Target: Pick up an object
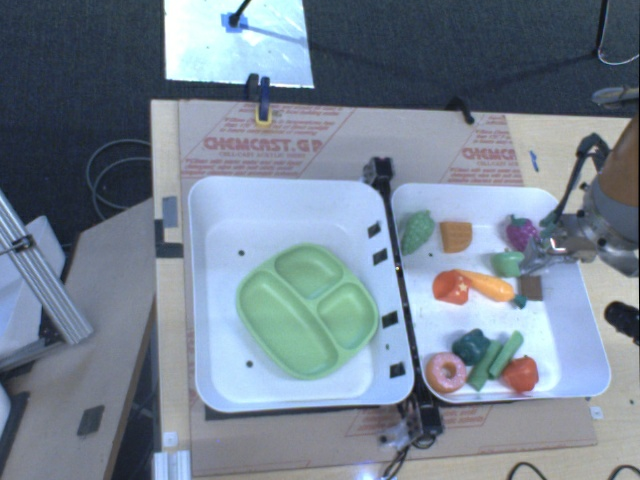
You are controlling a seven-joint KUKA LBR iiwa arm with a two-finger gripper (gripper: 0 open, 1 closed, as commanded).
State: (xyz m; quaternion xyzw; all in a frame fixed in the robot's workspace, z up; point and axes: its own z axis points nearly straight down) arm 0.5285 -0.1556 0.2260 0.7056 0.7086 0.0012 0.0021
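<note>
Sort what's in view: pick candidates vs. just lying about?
Job:
end effector
green pepper
purple grapes
carrot
brown block
donut

Lying about:
green divided plate in left bin
blue clamp
foil sheet

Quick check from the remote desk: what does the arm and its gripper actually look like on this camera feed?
The arm is grey, rounded and bulky, with an orange band at the view's right edge. A dark cable loops along its wrist. The gripper is small, metallic grey with dark parts, over the right bin.
</note>
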